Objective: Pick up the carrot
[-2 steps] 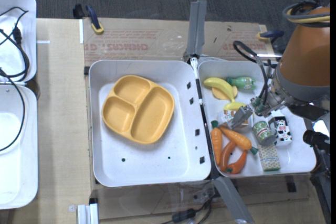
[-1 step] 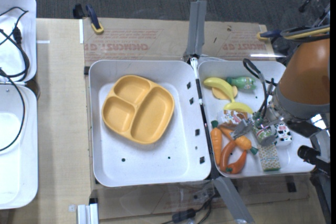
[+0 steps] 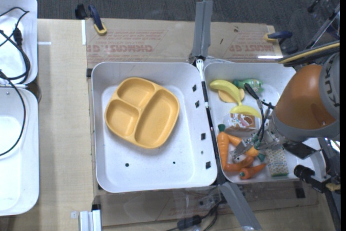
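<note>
A carrot (image 3: 223, 147) lies near the left wall of the right bin (image 3: 212, 116), with its green top pointing to the back. More orange carrot-like pieces (image 3: 244, 167) lie in a pile at the bin's front. My gripper (image 3: 250, 146) is low in the right bin, just right of the carrot and over the pile. The grey wrist and the orange band (image 3: 307, 99) cover much of the bin's right half. From this angle I see no object lifted clear of the bin floor.
A yellow banana (image 3: 228, 89), a green item (image 3: 253, 84), a yellow-and-brown toy (image 3: 244, 118) and a speckled sponge-like block (image 3: 278, 162) share the right bin. The left bin (image 3: 108, 165) holds a yellow divided plate (image 3: 142, 111). A grey post (image 3: 202, 30) stands behind the bins.
</note>
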Robot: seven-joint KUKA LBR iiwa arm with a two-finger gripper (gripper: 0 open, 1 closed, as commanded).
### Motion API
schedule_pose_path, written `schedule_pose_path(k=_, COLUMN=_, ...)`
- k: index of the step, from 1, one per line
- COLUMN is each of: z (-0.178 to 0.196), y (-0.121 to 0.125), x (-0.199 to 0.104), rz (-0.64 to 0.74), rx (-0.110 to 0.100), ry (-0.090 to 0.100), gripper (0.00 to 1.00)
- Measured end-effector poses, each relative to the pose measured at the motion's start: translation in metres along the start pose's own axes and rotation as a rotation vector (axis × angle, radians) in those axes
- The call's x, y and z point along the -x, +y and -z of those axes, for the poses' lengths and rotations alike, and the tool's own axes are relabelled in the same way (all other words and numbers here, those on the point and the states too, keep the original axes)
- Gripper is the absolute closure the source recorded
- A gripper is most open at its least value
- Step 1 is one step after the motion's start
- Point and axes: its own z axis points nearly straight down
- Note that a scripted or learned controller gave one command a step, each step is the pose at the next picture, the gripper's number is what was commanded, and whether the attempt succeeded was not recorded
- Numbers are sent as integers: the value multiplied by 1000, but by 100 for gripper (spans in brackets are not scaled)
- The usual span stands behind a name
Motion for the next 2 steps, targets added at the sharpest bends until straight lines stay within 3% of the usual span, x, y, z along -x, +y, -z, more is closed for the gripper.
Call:
schedule_pose_path(k=1, z=6, y=-1, x=0, rz=-5, rx=-4, ry=3, gripper=100)
schedule_pose_path(k=2, z=99, y=48, x=-51, rz=-89, rx=-3, ry=-1, gripper=100)
